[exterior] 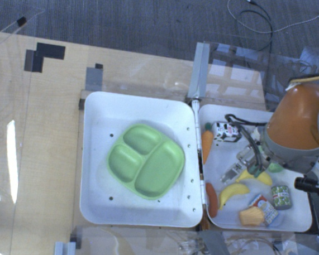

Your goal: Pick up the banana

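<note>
A wooden worktop [35,140] carries two shallow white bins side by side, seen from above at a slant. The left bin [93,202] holds a green divided plate [146,161] near its middle, lying flat with three compartments facing up.

The right bin [301,225] holds the toy food. The banana [233,192], yellow and curved, lies flat a little toward the bin's near edge, roughly midway across. A second yellow piece [256,176] sits just beyond it, partly under the arm, and what it is cannot be told. A carrot [206,145] and a red item [212,197] lie along the bin's left wall. A small black-and-white object [224,132] sits near the far left corner. An orange wedge [252,216] and a small printed can [281,196] rest toward the near right corner.

The grey arm with its orange band [295,120] reaches in over the right edge of this bin. Its end effector [239,166] hangs just above and beyond the banana, slanting down toward it, apparently lined up for a descent. Whether it is apart or together cannot be told at this size. Nothing is visibly held, so the banana appears not yet picked up.

The crowding nearby suggests a risk of catching the wrong yellow item.
</note>
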`<action>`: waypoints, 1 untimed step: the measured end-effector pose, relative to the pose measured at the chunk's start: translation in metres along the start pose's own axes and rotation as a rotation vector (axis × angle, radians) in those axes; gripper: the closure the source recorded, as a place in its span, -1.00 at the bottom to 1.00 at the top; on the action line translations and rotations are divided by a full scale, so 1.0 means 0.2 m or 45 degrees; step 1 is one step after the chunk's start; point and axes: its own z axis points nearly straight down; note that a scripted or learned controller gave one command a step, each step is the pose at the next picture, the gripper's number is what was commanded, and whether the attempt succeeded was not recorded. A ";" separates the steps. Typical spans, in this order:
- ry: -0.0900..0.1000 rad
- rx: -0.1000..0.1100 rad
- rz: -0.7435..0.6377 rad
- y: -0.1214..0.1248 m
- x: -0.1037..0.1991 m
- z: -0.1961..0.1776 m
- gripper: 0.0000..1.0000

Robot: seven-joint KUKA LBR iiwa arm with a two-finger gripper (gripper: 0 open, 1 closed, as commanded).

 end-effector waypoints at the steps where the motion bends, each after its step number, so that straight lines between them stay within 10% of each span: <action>1: -0.002 0.001 0.049 -0.22 -0.05 0.19 -1.00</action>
